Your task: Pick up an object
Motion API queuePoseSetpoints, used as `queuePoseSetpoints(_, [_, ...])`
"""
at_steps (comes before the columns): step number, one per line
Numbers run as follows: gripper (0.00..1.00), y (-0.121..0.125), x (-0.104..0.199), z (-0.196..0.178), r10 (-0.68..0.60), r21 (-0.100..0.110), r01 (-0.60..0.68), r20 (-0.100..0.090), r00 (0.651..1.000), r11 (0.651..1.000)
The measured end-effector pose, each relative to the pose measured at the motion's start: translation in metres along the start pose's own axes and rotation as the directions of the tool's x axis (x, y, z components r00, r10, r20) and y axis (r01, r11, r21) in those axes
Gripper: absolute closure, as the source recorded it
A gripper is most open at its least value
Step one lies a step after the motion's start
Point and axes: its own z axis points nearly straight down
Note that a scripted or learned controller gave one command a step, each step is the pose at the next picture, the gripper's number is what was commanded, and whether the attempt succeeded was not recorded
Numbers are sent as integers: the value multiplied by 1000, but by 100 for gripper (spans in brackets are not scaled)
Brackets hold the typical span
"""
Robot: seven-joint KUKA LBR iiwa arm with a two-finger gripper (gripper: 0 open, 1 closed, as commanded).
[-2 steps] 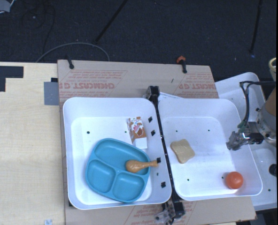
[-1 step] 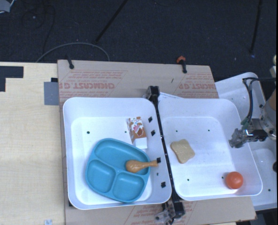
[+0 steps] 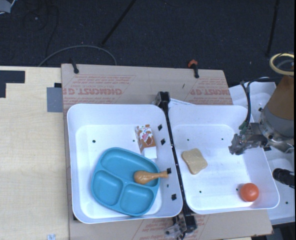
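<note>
In the right bin (image 3: 223, 204) a tan slice of bread (image 3: 194, 161) lies near the left wall, and an orange-red ball (image 3: 248, 192) sits in the near right corner. The left bin (image 3: 80, 134) holds a blue divided plate (image 3: 120, 184) with a tan chicken drumstick (image 3: 148, 176) lying across its right side, and a small snack packet (image 3: 146, 136) behind the plate. My gripper (image 3: 237, 147) hangs over the right bin's right side, well right of the bread and up from the ball. I see nothing between its fingers.
A black divider clamp (image 3: 164, 100) joins the two bins at the back. Both bins rest on a cardboard sheet (image 3: 138, 84). Cables and the arm's body (image 3: 283, 109) crowd the right edge beyond the right bin.
</note>
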Motion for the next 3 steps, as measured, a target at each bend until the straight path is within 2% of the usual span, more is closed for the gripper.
queuePoseSetpoints(1, [100, 22, 46, -1, 0, -1, 0, 1, 1000, 1000])
queuePoseSetpoints(3, [100, 31, 148, -8, -1, 0, 1, 1, 1000, 1000])
